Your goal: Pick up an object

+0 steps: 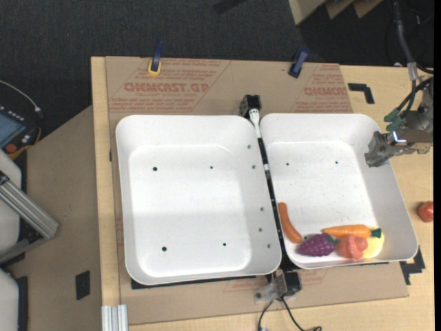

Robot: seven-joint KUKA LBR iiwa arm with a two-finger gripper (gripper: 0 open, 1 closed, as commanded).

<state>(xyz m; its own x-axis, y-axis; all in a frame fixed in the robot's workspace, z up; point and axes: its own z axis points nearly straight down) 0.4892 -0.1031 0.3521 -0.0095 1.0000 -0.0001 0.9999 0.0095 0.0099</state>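
Note:
Several toy foods lie along the front of the right bin (331,157): an orange sausage (289,223), a purple bunch of grapes (316,245), a carrot (351,231), a red piece (352,247) and a yellow piece (375,245). The gripper (381,152) hangs over this bin's right rim, well behind the pile and apart from it. Nothing shows in its grasp.
The left bin (189,195) sits beside the right one, with a black divider strip (263,164) between them. A small red-orange object (426,212) lies on the bench right of the bins. Blue clamps (299,62) hold the cardboard base at the back.

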